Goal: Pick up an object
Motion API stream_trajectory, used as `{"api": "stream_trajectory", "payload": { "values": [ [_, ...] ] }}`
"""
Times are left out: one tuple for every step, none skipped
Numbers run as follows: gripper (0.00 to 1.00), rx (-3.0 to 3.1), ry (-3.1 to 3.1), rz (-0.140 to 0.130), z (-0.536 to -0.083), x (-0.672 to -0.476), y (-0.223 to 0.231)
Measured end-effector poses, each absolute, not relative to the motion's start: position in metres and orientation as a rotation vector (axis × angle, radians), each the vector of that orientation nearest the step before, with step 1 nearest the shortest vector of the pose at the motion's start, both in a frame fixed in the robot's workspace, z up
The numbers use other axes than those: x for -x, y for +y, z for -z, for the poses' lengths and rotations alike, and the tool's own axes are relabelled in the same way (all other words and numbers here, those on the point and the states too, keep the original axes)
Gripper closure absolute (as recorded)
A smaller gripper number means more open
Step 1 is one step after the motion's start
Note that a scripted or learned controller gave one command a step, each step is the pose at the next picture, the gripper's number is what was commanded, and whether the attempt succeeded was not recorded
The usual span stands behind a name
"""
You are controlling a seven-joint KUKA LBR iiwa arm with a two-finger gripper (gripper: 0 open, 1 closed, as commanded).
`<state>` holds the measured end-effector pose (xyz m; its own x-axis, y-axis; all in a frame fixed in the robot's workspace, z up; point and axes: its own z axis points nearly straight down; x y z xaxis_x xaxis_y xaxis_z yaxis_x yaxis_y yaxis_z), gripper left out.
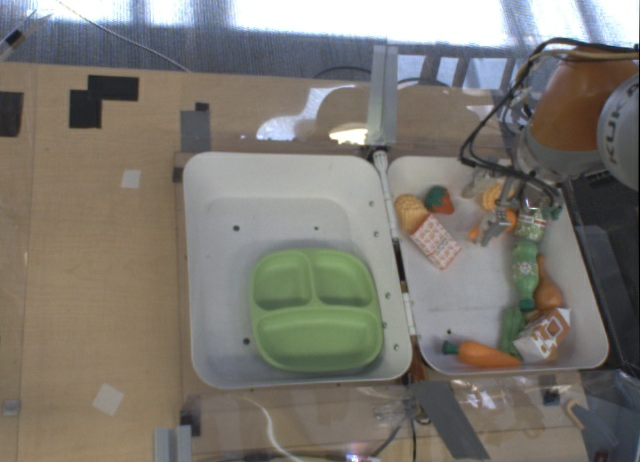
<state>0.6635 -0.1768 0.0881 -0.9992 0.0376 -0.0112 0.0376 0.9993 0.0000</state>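
Though blurry, green bottle [525,265] near-vertical.

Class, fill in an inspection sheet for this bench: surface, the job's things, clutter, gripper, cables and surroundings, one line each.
Surface: wooden bench bearing two white bins side by side, left bin and right bin.
Job's things: in the right bin, a carrot, a green bottle, a small patterned box, a bread roll, a strawberry and a small carton.
Clutter: a green divided plate lies in the left bin.
Gripper: gripper low over the right bin's far end, near the bottle's top; nothing seen between its fingers.
Cables: black cables loop by the wrist.
Surroundings: black markings on the bench, bright window light behind.
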Motion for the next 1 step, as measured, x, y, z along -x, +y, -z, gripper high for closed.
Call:
{"api": "stream_trajectory", "payload": {
  "values": [
    [0.00, 0.028, 3.132, 0.003, -0.0878, -0.6363, -0.2066]
  ]
}}
